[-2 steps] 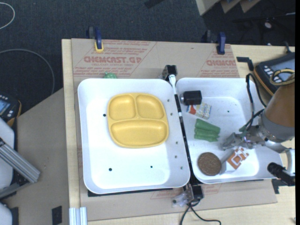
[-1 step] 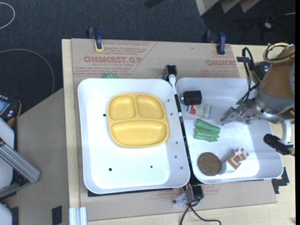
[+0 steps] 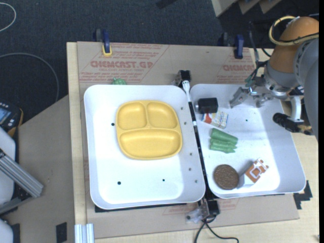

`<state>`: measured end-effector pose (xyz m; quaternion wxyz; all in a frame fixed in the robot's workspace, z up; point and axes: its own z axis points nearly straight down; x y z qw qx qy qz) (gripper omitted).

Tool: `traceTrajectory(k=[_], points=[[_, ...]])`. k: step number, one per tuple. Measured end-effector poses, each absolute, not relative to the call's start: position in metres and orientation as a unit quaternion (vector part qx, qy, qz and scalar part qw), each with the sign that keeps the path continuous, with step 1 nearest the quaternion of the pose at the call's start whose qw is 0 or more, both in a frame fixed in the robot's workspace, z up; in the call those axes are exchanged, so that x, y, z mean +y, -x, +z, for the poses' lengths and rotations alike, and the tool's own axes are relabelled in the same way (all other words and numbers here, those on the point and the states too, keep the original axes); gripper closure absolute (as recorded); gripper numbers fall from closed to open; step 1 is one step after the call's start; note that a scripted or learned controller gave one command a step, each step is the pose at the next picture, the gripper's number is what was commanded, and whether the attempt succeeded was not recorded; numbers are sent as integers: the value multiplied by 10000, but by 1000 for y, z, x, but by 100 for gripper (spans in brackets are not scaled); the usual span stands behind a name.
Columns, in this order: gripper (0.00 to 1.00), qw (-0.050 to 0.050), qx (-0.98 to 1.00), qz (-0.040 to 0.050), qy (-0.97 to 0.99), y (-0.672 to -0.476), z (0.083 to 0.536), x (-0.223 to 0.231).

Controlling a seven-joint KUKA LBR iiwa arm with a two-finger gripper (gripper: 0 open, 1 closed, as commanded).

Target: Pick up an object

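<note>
Bench: two white bins (image 3: 101, 151) | left: one yellow tray (image 3: 149, 129) | right of tray: one green piece (image 3: 223, 140), one brown disc (image 3: 226, 176) | gripper (image 3: 248, 96) fingers spread, pinching nothing

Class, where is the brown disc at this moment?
The brown disc lies in the right bin, near its front edge, just left of the orange-and-white block and below the green piece.
</note>
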<state>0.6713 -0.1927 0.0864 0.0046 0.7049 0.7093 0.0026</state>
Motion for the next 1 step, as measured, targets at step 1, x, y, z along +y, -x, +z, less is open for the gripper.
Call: traceTrajectory(k=[1], points=[[100, 34, 7083, 7, -7060, -668, 97, -194]])
